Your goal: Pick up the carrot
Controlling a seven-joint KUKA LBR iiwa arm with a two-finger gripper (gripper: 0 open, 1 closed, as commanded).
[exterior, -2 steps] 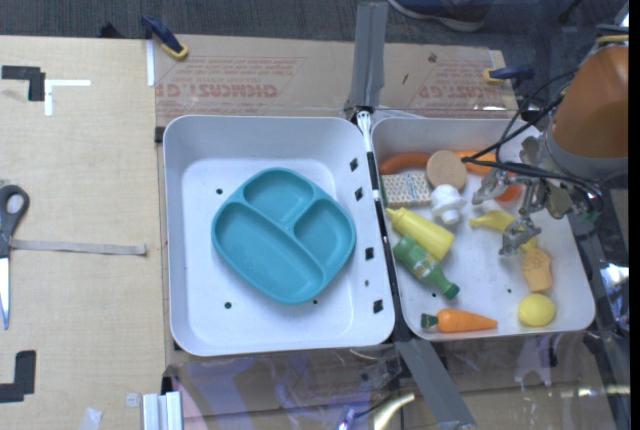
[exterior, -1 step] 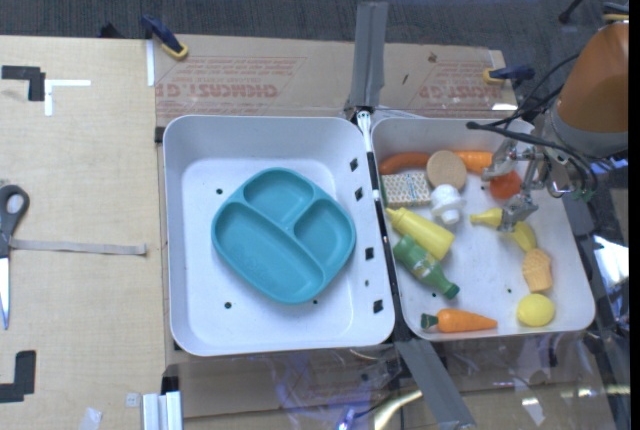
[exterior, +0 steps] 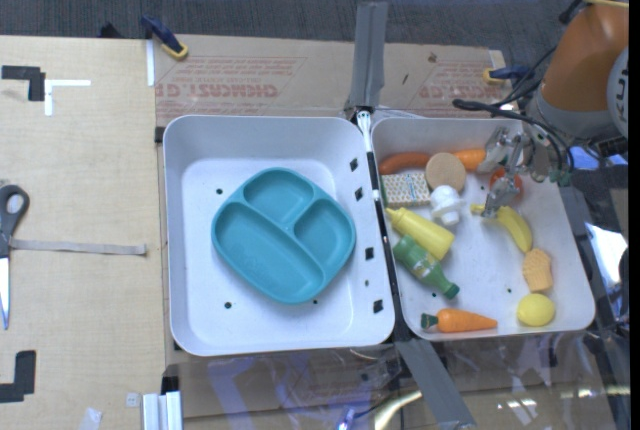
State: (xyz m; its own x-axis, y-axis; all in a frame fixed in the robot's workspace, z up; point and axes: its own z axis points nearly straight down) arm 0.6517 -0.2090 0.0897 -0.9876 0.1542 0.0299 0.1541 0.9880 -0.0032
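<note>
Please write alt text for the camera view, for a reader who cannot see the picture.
Seen from above, the robot arm's gripper hangs over the right white bin of toy food, near a banana, while the carrot lies at the bin's near edge. That bin also holds a yellow bottle, a green bottle and a lemon. The left bin holds a blue divided plate.

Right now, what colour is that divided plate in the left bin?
Teal blue all over; the plate shows plainly in the camera view.

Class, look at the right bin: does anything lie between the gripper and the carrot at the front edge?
Yes. From the gripper, the banana lies just below it, roughly on the line toward the carrot; beyond the banana the bin floor is bare.
</note>
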